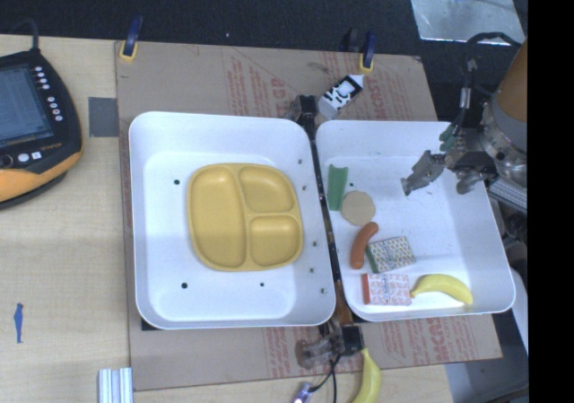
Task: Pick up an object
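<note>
- We see two white bins: the left bin (152,213) holds a mustard-yellow divided tray (244,215).
- In the right bin (466,231) we note a green block (337,187), a tan disc (358,208), an orange-red sausage (362,244), two speckled packets (389,254) and a yellow banana (441,287).
- We see the worktop (54,258) in pale wood grain.

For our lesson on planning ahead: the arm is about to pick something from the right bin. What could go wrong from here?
1. The hot dog, the patterned packet and the red packet lie close together, so the gripper may nudge a neighbour or grab two.
2. The banana lies near the right bin's rim, leaving little room beside it.
3. The round cracker looks flat, so it may slip.
</note>
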You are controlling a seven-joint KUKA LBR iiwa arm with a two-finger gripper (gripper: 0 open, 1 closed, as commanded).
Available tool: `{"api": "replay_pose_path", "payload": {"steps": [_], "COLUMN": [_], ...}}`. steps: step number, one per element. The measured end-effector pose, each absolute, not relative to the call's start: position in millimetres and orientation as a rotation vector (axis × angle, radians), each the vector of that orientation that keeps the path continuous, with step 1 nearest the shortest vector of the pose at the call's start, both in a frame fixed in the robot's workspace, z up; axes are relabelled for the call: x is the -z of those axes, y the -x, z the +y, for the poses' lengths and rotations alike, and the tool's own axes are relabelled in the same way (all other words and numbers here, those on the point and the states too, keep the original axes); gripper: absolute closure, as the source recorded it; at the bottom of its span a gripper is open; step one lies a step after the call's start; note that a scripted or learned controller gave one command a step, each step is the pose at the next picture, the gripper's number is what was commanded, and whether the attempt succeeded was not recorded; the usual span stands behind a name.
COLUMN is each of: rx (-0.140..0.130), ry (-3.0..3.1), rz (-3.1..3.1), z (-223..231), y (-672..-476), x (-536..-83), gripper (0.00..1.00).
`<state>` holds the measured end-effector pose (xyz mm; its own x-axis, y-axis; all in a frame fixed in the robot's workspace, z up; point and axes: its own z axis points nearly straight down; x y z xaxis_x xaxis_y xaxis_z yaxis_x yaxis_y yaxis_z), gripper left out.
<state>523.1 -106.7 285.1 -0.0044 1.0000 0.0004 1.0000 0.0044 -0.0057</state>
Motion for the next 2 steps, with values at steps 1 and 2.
{"api": "replay_pose_path", "payload": {"steps": [1, 2], "rx": [-0.006, -0.003], "ry": [2.213, 2.216], "rz": [-2.224, -2.227], "z": [-91.8, -100.8], "y": [-494.0, -517.3], "x": [-150.3, -94.0], "gripper": [0.00, 0.00]}}
